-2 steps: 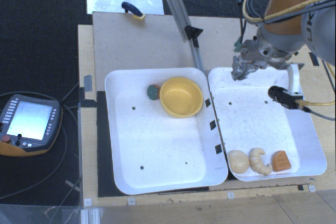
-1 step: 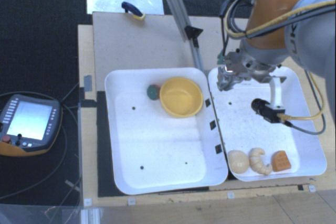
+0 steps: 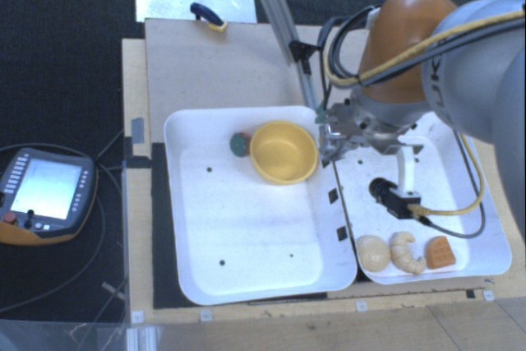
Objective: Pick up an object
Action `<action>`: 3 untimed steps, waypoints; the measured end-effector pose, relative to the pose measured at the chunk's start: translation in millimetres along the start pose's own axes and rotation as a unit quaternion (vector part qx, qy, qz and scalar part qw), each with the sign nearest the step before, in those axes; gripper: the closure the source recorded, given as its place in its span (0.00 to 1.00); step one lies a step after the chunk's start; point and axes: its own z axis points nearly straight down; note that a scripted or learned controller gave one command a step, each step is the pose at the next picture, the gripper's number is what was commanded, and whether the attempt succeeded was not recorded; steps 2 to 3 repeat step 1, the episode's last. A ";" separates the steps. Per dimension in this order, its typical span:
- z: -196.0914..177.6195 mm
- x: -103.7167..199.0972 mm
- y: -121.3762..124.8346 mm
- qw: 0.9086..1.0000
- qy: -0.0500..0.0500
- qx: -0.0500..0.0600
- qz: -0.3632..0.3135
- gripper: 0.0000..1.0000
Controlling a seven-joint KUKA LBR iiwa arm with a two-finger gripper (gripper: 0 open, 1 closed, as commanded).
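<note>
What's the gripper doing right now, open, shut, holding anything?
Gripper: cannot be told; it sits at the right bin's left edge, beside the yellow bowl.

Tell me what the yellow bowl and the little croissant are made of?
The yellow bowl looks like plastic: one even color, a smooth thick rim and a soft shine. The croissant is probably a plastic or rubber toy, because its ridges look molded and a bit glossy, though this far away it can't be told for sure. The white bin under the bowl looks like smooth plastic too.

Teach pendant (image 3: 45, 195) left of the bench (image 3: 214, 70)
</note>
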 end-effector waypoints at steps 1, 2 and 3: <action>10.3 50.1 -18.9 1.000 0.000 0.000 0.000 1.00; 10.3 50.1 -18.9 1.000 0.000 0.000 0.000 1.00; 10.3 50.1 -18.9 1.000 0.000 0.000 0.000 1.00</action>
